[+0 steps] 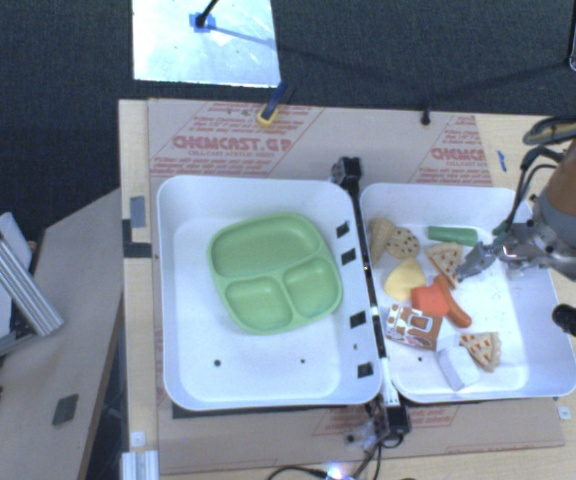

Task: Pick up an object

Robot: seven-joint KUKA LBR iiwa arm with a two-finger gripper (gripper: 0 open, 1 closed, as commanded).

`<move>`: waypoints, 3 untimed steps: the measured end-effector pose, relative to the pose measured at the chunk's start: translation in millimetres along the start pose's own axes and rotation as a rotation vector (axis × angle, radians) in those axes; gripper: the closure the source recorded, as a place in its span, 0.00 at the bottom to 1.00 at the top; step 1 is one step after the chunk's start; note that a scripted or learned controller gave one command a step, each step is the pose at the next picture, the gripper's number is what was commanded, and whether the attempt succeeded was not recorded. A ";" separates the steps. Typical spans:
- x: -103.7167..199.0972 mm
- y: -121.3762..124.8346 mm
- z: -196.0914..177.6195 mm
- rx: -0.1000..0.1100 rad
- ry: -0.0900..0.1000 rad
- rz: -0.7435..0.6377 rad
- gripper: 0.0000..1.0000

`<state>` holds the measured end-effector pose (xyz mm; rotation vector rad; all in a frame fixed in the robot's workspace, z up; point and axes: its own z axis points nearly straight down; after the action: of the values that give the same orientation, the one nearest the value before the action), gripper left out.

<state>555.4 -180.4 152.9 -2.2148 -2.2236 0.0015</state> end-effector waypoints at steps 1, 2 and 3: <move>-3.0 -4.1 43.2 -0.001 -0.001 0.003 0.00; -3.0 -0.1 64.2 -0.012 -0.002 0.003 0.00; -3.4 -1.9 56.6 -0.008 -0.004 0.003 1.00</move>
<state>553.4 -183.7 96.3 -2.2237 -2.2267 -0.0039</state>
